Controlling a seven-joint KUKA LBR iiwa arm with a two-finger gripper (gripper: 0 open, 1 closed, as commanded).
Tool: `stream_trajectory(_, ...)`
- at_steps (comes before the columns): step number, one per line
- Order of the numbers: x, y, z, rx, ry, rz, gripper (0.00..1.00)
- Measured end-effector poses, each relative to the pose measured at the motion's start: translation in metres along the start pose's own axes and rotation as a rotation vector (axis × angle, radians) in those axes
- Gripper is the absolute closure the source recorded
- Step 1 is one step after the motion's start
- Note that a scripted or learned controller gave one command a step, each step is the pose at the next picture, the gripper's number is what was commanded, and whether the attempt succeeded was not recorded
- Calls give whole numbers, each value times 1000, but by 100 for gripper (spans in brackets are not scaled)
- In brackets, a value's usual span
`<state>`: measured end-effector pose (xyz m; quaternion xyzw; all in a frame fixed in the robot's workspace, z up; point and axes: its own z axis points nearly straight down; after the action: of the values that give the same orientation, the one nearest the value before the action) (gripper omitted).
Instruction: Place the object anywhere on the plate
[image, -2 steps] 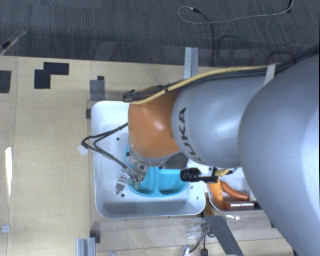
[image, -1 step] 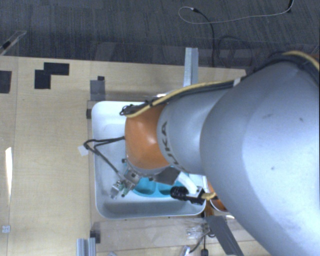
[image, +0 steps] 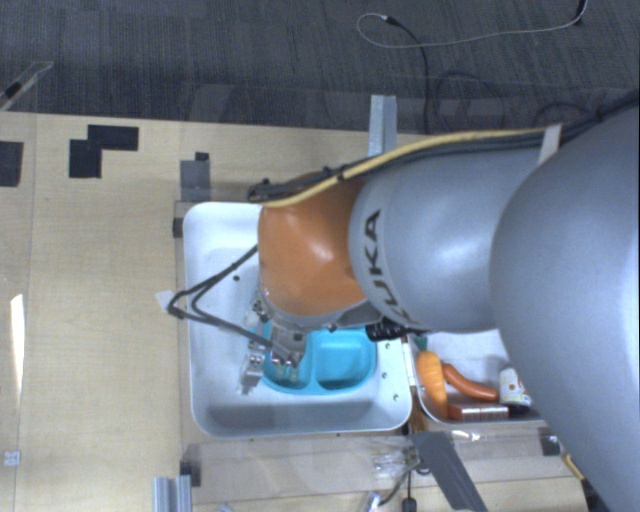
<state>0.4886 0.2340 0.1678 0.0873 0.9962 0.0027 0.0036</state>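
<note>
Arm: broad grey casing, glossy, with black lettering "KA" seen along it at frame centre. Orange band fitted above the wrist. Black cables looped at centre left. Small metallic gripper assembly noted below the band.

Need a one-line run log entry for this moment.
arm: over left bin | hand: at blue plate | right bin: orange items | placement: unconfirmed

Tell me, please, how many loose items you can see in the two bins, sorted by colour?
Blue: 1, the plate in the left bin
Orange: 2, a carrot and a sausage-shaped piece in the right bin
White: 1, a small bottle-like item, partly hidden
Total: 4
</note>
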Motion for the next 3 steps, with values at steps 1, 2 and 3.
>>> stream_trajectory(1, 2, 1, 14, 2, 3, -92, 0)
stream_trajectory(2, 0, 7, 76, -11, -6, 120, 0)
stream_trajectory(3, -72, 15, 3, -2, -4, -638, 0)
